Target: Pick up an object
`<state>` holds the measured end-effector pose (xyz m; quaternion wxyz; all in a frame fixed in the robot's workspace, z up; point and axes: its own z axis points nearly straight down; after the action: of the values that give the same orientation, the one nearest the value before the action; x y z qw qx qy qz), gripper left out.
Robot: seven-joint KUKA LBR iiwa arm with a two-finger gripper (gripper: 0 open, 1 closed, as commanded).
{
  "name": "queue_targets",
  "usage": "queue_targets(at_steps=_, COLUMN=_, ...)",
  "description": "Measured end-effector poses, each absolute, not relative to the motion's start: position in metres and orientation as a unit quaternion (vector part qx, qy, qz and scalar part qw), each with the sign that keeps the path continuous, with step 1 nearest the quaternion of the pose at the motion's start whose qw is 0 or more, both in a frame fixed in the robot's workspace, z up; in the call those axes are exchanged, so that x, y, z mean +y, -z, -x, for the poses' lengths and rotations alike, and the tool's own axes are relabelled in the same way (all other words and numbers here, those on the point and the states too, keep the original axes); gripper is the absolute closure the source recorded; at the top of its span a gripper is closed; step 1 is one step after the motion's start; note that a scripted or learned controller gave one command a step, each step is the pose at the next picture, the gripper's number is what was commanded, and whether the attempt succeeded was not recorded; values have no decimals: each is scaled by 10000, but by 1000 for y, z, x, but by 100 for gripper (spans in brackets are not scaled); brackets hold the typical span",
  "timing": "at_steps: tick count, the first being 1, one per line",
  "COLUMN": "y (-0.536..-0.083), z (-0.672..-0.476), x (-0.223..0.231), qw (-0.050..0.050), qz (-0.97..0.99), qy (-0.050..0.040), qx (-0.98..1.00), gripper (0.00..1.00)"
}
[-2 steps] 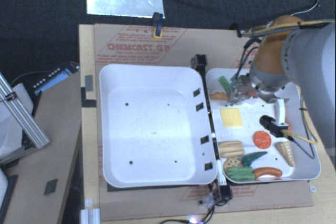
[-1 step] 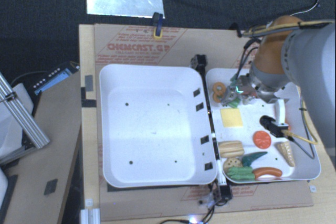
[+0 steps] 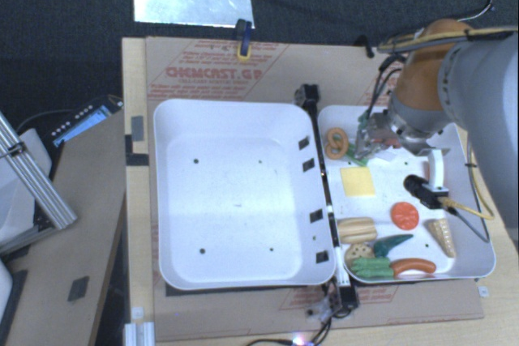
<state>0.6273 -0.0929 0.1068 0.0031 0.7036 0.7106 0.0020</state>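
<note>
Just left of the jaws, a pretzel (image 3: 336, 143) is lying in the right bin (image 3: 484, 254), likely the target; the jaws are hanging close for reaching it, opening impossible to tell.

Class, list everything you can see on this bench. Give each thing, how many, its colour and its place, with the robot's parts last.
left bin: one, white, on the cardboard
right bin: one, white, beside it
pretzel: one, brown, right bin, far left corner
square slice: one, yellow, just nearer than the pretzel
tomato: one, red, right bin, middle
bun: one, tan, by the right bin's left wall
cone: one, tan, right of the tomato
sausage: one, red-orange, right bin, near edge
green pieces: at least two, near left corner
cardboard: one, brown, under both bins
clamp: one, blue and yellow, cardboard's far edge
arm: one, grey with orange band, over the right bin's far part
</note>
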Motion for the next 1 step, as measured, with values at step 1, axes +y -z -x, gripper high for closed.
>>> queue_targets(at_steps=1, y=-106, z=-627, x=-93, qw=29, qz=-7032, qy=-16, qx=7110, gripper=0)
